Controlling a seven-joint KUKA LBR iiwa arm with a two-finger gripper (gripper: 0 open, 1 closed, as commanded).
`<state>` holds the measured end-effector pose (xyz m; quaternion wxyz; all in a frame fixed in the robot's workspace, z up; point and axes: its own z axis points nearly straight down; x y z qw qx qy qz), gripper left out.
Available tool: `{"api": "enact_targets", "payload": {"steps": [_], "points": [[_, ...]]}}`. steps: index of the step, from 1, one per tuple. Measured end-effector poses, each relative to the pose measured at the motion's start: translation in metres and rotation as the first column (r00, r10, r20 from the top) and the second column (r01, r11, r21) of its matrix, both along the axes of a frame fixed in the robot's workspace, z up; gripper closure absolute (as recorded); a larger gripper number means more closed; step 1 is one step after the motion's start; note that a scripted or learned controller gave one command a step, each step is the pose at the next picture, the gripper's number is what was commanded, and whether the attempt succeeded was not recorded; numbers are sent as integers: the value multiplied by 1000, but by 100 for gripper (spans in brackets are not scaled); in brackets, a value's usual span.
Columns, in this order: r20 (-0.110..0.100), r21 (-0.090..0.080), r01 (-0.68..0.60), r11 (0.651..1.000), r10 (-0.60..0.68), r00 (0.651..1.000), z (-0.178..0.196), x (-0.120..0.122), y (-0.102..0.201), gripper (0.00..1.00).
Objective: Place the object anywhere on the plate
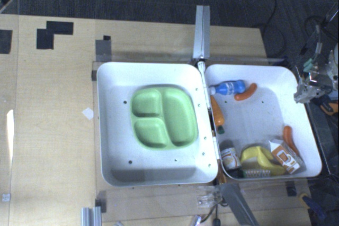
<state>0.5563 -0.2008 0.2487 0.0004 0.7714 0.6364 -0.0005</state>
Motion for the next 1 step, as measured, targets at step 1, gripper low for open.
{"api": "enact_targets", "payload": {"steps": [1], "points": [[2,1,-88,996,88,996,39,44,81,100]]}}
